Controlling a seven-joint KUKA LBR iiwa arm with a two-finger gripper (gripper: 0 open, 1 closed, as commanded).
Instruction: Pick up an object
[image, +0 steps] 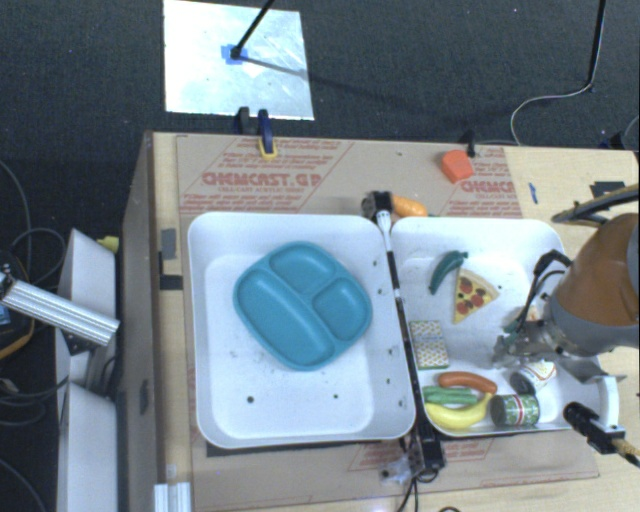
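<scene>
Lying in the left bin (215, 330) is a blue divided plate (301, 304). The right bin (500, 232) holds a pizza slice (471, 295), banana (455, 414) and can (514, 410); whether the gripper (515, 343) is spread, I cannot tell.

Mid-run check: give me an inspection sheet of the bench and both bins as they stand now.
Surface: wooden bench bearing two white bins.
Job's things, right bin: pizza slice, green pepper, hot dog, banana, can, patterned square.
Clutter: blue divided plate in left bin; orange block on the bench.
Grippers: gripper low in the right bin.
Cables: white cable on floor.
Surroundings: dark carpet; silver sheet.
</scene>
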